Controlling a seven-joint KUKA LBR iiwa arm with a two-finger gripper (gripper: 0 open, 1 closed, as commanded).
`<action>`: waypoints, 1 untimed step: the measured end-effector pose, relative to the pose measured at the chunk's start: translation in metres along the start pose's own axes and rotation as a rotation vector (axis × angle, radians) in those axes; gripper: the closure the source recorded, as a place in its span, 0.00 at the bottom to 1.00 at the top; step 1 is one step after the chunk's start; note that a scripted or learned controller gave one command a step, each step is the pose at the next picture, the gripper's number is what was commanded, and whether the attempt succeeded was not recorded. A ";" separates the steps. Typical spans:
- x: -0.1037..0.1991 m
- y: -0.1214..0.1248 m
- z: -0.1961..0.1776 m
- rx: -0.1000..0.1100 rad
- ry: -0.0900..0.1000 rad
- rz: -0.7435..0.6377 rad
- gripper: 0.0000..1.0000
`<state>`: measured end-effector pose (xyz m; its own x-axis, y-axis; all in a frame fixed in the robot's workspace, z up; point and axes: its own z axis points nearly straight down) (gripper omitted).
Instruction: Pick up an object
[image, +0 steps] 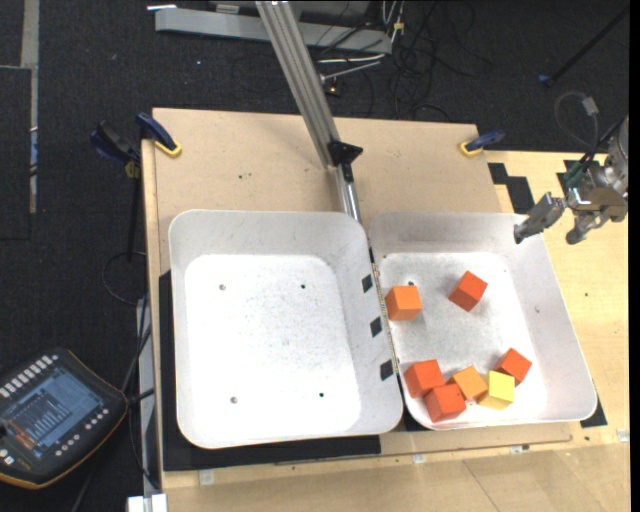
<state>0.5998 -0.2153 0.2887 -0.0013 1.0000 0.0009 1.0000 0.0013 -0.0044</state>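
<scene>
The right bin (560, 320) holds several small cubes. An orange cube (403, 301) lies near its left wall and a red-orange cube (467, 290) sits a little right of it. At the bin's near edge, two red cubes (433, 388), an orange cube (470, 381), a yellow cube (500, 389) and another red-orange cube (514, 364) cluster together. My gripper (558, 222) hangs over the bin's far right corner, well apart from every cube, open with nothing between its two spread fingers (532, 220).
The left bin (190, 300) lies beside the right one on the wooden bench (250, 165). A slanted metal pole (305, 85) crosses the far side. Blue and yellow clamps (155, 135) grip the bench corners. A teach pendant (45, 410) lies at lower left.
</scene>
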 end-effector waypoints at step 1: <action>0.000 0.001 -0.003 -0.004 -0.002 -0.002 0.00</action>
<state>0.6006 -0.2149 0.2915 -0.0034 1.0000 -0.0008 1.0000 0.0034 -0.0004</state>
